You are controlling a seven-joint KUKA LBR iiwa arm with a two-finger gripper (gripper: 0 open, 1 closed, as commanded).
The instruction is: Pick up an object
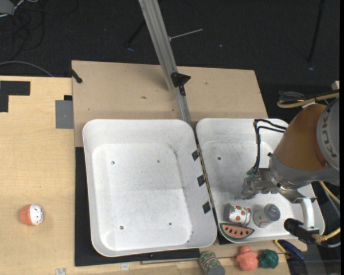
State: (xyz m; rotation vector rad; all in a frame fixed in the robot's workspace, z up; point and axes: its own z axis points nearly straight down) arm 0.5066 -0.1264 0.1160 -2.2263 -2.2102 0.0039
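Object candidates sit in the right bin [229, 148], at its near edge: a small white cup with red print [238, 215], a grey round can [269, 213] just right of the cup, and a watermelon slice toy [237, 231] just in front of the cup at the bin's rim. The hand [253, 185] hangs over the bin floor, behind the cup and near it, nothing visibly between its fingers; how wide it stands, cannot tell. Left bin [137, 182] lies beside the right bin. On the desk [23, 153], in front of the right bin: a pink toy [247, 258], a green toy [269, 258], a dark patterned can [208, 262]. Far left of the bins, an orange-white ball [31, 215].
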